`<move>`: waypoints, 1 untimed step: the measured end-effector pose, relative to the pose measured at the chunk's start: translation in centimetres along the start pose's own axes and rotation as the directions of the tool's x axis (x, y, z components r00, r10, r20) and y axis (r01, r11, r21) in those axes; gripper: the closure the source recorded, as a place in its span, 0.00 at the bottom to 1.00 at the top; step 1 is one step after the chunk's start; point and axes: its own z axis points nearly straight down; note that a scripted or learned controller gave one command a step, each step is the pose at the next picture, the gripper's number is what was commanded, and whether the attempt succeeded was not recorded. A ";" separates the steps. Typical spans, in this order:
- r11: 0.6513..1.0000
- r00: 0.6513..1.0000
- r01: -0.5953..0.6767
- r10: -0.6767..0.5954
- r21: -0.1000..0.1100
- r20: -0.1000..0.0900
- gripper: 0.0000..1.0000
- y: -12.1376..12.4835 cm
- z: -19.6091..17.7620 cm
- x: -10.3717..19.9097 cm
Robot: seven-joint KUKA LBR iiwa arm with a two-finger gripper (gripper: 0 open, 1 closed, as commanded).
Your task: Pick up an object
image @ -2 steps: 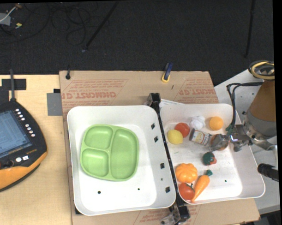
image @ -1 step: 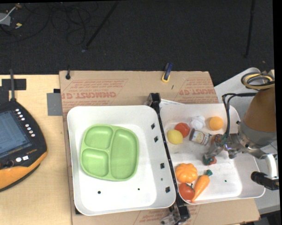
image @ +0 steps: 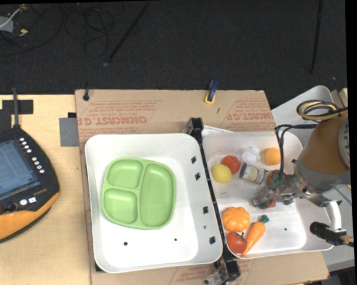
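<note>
Left bin [image: 112,252]: green 3-compartment plate [image: 139,193]. Right bin [image: 287,237]: lemon [image: 221,173], tomato [image: 230,163], carrot [image: 255,235] at 6 o'clock. Claw [image: 267,197] state: cannot tell.

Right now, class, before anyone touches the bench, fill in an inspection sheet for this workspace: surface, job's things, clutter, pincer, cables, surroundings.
Surface: two shallow white bins side by side on brown cardboard.
Job's things: right bin holds a red tomato, yellow lemon, orange fruit, small jar, orange pumpkin, orange carrot.
Clutter: green divided plastic plate in the left bin.
Pincer: pincer low in the right bin; grip unclear.
Cables: yellow-black coil at right.
Surroundings: orange-grey teach pendant at left.
</note>
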 end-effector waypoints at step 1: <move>1.000 1.000 -0.004 0.004 0.000 -0.001 1.00 0.0 -1.2 -0.2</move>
